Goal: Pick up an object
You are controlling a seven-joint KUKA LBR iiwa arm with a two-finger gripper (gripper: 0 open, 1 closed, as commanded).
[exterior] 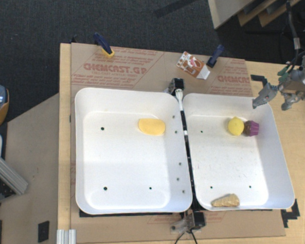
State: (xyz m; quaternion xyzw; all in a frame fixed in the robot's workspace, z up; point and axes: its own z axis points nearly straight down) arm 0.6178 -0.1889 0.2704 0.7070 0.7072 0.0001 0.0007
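Note:
My gripper [275, 99] hangs above the far right corner of the right bin [273, 167], its two fingers spread open with nothing between them. Below and left of it, a yellow ball [235, 126] lies in the right bin, touching a small purple object [251, 128] on its right side. A tan wedge-shaped piece [225, 201] rests near the right bin's front wall. In the left bin [83, 156], a flat yellow oval piece [151, 126] lies toward the back.
The two bins sit side by side on a cardboard sheet [145, 67], held by blue clamps [104, 45] at the back. A small red-and-white packet [192, 65] lies on the cardboard behind the bins.

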